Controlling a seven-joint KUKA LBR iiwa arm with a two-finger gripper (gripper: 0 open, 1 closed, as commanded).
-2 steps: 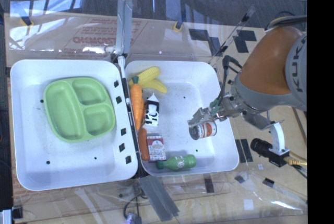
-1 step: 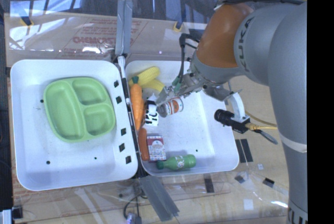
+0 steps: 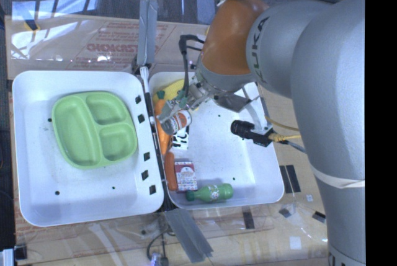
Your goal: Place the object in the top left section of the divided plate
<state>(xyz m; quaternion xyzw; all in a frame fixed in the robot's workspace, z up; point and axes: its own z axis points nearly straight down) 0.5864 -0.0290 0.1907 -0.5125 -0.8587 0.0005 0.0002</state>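
Note:
A light green divided plate lies in the left bin, with one long section on its left and two smaller ones on its right. My gripper hangs low over the far left corner of the right bin, under the orange wrist band. Directly below it lies a small bottle with an orange and white label, touching or nearly touching the gripper. The wrist hides how the gripper meets the bottle.
The right bin's left side also holds a yellow item, an orange carrot-like piece, a black-and-white item, a red box and a green bottle. A ridge with black clips separates the bins.

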